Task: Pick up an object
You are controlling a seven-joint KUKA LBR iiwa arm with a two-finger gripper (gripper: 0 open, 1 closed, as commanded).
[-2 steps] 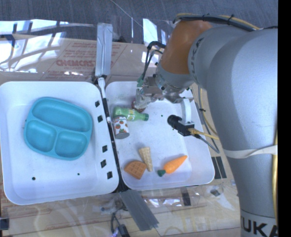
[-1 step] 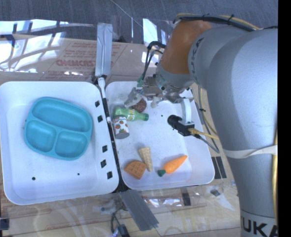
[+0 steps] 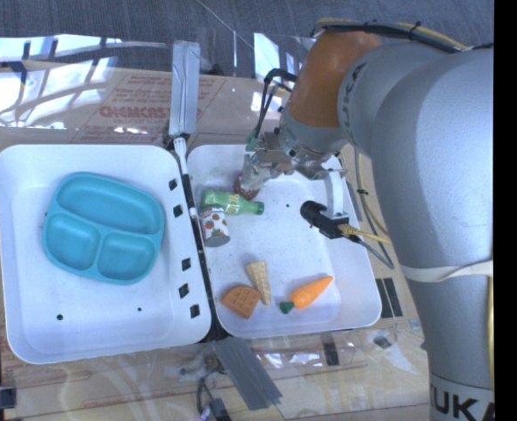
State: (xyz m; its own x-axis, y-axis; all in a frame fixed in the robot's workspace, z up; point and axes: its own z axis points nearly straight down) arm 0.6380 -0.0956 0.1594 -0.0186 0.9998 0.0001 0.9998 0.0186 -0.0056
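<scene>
The grey arm (image 3: 416,147), with its orange band, was the largest thing in view, reaching in from the right over the right bin (image 3: 346,296). To the left lay the other white bin (image 3: 21,305), holding a blue divided plate (image 3: 104,226) well apart from the rest. In the right bin the gripper (image 3: 251,179) sat low near the far left corner, just above a green bottle (image 3: 232,203) lying on its side; something dark reddish showed at its tip, too small to name, and whether the jaws were spread or pressed together could not be told. Just beside the bottle, toward the dividing wall, stood a small printed can (image 3: 214,226). Nearer the front edge lay a toy carrot (image 3: 309,293), a waffle cone (image 3: 259,281) and a small round biscuit-like piece (image 3: 240,301), the last two almost touching. The likeliest pick seemed to be the bottle or the thing beside it. The risk, as I judged it, lay in crowding: bottle, can and bin wall sat close together, so a closing finger could land on the bottle's rounded side and roll it away, or nudge the can over, leaving nothing held.
</scene>
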